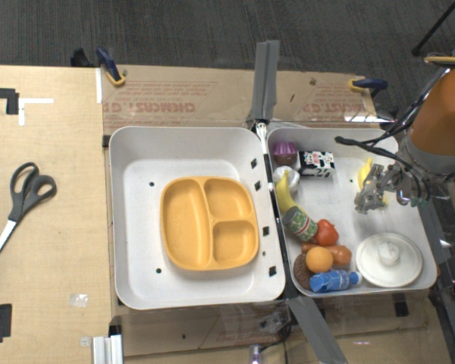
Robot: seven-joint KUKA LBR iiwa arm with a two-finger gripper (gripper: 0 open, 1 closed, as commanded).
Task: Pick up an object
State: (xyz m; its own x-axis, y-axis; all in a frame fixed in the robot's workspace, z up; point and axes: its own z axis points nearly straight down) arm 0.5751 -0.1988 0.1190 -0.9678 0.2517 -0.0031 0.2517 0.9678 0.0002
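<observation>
Two white bins [129, 226] sit on brown cardboard [182, 101].

Dark grey carpet-looking floor [174, 14] up top. The light wood desk [53, 279] takes up the left side, with black scissors [19, 199] lying on it. Brown cardboard [178, 101] with printed lettering sits behind the bins, held by blue clamps [110, 65]. Lighting's pretty even, with no harsh shadows

A divided tray [210, 223] lies in the left bin [129, 203]; the right bin [341, 139] holds a lid [389, 258] at lower right; scissors [19, 203] lie far left on the counter [45, 279].
</observation>
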